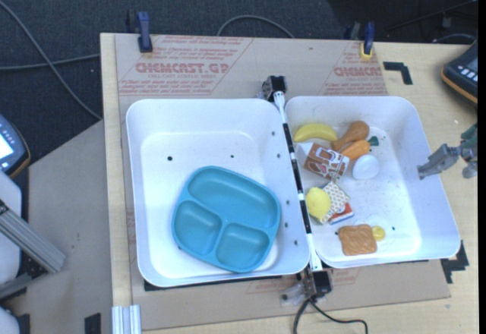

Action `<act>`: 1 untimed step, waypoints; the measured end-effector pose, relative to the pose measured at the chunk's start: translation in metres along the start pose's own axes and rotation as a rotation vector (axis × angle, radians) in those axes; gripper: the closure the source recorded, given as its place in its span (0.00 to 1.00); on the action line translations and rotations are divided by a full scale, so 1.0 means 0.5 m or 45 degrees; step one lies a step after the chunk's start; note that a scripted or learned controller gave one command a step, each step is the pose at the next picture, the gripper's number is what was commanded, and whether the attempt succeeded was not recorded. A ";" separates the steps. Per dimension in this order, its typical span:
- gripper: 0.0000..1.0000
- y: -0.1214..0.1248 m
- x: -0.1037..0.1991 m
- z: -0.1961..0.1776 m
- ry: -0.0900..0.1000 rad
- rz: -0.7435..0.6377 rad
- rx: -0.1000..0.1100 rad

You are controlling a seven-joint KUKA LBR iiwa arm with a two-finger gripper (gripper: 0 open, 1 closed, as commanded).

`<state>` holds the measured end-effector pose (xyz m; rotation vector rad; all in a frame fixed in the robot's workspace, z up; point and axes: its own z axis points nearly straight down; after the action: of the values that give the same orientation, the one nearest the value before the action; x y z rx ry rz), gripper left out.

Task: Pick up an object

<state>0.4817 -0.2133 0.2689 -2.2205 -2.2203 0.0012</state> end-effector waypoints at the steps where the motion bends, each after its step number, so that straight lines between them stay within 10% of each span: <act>1: 0.00 0.089 0.062 0.202 0.005 -0.006 0.006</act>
<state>0.5260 -0.1820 0.1678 -2.2109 -2.2212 0.0026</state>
